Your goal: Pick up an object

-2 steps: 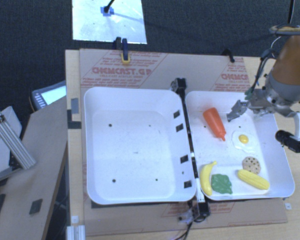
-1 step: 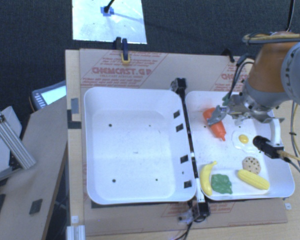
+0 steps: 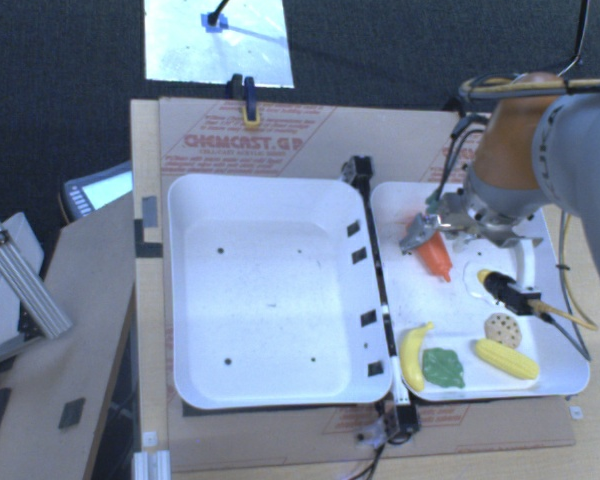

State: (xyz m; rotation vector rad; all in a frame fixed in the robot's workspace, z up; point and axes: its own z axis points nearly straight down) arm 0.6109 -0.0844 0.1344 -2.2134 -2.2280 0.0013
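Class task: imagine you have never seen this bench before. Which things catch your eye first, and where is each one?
The grey arm with its orange band reaches in from the right, its pincer low over an orange carrot in the right bin. Along that bin's near edge lie a banana, a green leaf, a corn cob and a cookie.

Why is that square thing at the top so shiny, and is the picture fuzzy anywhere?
Camera view: the square panel behind the bench catches the light and glares pale white; the left bin is bright and evenly lit, with soft shadow along its walls; the banana and corn cob look fairly sharp, while the claw by the carrot is a bit blurry.
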